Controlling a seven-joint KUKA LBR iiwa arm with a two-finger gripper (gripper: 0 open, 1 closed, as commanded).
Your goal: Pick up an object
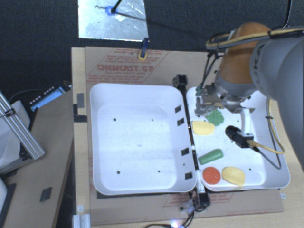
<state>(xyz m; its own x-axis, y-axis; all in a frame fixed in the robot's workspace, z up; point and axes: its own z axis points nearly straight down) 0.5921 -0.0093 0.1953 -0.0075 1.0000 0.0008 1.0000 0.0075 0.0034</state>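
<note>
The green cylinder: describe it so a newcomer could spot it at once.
Start at the right-hand bin, the one the arm reaches into. Toward its near end, close to the divider between bins, lies the green cylinder, above the orange disc. It is the only long, rod-shaped piece; the other green item is leafy and sits under the end effector.

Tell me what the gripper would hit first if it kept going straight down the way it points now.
Most likely the green object just under the gripper in the right bin, with the pale yellow piece close beside it. Depth is hard to judge from this slanted view.
</note>
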